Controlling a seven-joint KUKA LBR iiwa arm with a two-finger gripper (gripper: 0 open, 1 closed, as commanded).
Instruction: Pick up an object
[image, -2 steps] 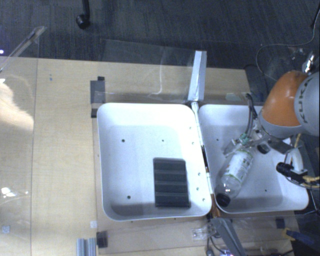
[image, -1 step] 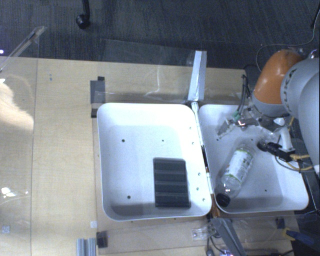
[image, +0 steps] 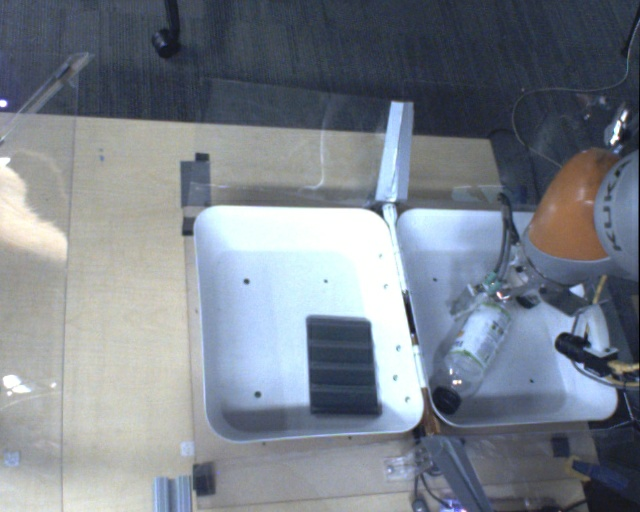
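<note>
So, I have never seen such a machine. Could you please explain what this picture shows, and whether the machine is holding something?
One camera looks down at a slant on a wooden bench bearing two shallow white bins. The grey and orange shape at the right is a robot arm; its hand reaches into the right bin. A clear plastic bottle with a dark cap lies there, its upper end at the hand. I cannot tell whether the hand grips it. In the left bin lies a dark ribbed block, untouched.
</note>
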